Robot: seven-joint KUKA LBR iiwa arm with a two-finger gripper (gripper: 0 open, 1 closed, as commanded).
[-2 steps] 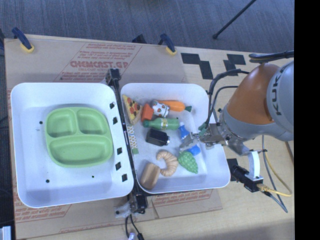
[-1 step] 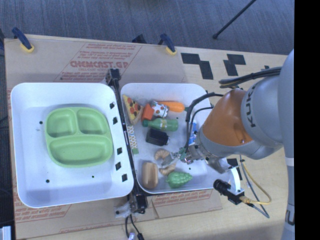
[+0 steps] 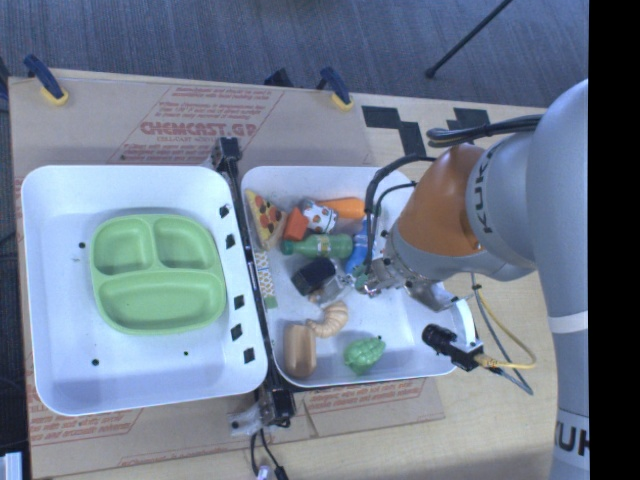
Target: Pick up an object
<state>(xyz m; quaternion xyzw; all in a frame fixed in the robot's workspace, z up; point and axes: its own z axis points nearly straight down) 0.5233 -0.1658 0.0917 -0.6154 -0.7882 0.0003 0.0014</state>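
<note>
The right bin [image 3: 440,363] holds several toy foods. Along its far side lie a pizza slice [image 3: 262,216], an orange carrot [image 3: 346,208], a small white and brown toy [image 3: 318,216] and a red-orange piece [image 3: 296,226]. A green bottle [image 3: 322,246] and a blue piece [image 3: 358,254] lie mid-bin beside a black block [image 3: 313,273]. Nearer the front are a tan croissant [image 3: 329,320], a bread loaf [image 3: 298,349] and a green broccoli [image 3: 364,354]. My gripper [image 3: 366,278] is low in the bin, just right of the black block and under the blue piece, mostly hidden by the orange wrist band.
The left bin [image 3: 50,268] carries a green divided plate [image 3: 158,272]. A black divider [image 3: 248,268] with clips runs between the bins. Blue clamps [image 3: 46,78] [image 3: 335,84] hold the cardboard at the back. A cable [image 3: 500,353] loops by the right bin's front corner.
</note>
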